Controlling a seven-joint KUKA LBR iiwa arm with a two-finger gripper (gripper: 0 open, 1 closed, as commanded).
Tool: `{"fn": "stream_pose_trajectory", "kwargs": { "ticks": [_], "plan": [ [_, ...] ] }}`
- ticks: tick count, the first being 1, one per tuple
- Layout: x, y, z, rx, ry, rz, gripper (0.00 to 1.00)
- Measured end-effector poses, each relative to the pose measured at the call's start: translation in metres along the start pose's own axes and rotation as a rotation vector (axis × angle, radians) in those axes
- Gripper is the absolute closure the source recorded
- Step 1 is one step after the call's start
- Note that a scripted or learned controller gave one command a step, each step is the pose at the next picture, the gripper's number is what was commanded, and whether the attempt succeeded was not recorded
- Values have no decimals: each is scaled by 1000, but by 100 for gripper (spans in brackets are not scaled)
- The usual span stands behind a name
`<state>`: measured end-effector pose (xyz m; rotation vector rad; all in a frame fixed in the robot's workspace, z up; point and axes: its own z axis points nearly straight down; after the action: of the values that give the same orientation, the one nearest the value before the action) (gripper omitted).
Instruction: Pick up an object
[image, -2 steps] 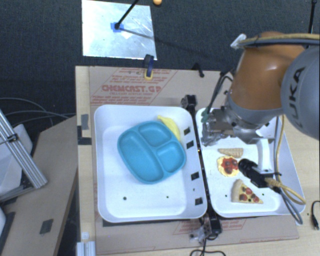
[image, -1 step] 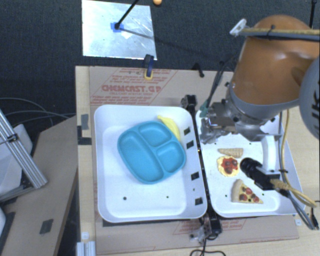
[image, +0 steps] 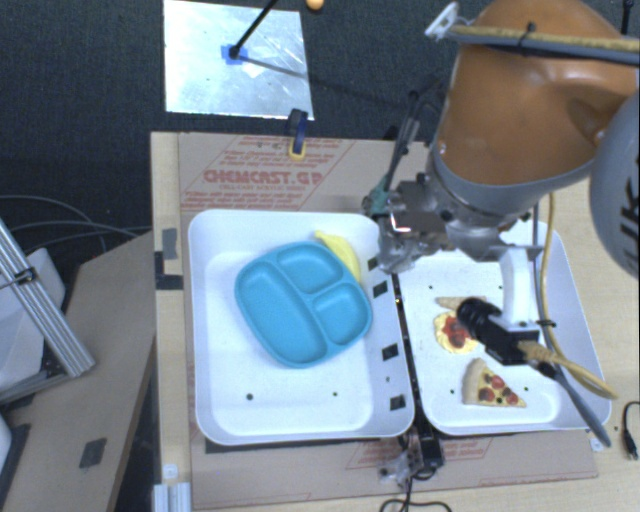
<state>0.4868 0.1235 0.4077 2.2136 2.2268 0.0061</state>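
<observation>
Closest to the lens, a toy pizza slice (image: 490, 386) lies in the right bin (image: 572, 300), to the right of the blue divided plate (image: 300, 305). A second pizza piece (image: 452, 331) lies between that slice and the plate. A yellow banana (image: 340, 252) touches the plate's far edge in the left bin (image: 215, 400). The end effector (image: 410, 238) hangs just beyond the plate's far right corner; whether it is spread or pressed together cannot be told.

Blue tray (image: 302, 303) in left bin (image: 232, 408)
</observation>
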Motion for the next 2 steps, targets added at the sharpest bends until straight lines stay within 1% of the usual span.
{"fn": "stream_pose_trajectory", "kwargs": {
  "ticks": [2],
  "plan": [
    [-1, 1, -21, -5, 0, -9, 100]
  ]
}}
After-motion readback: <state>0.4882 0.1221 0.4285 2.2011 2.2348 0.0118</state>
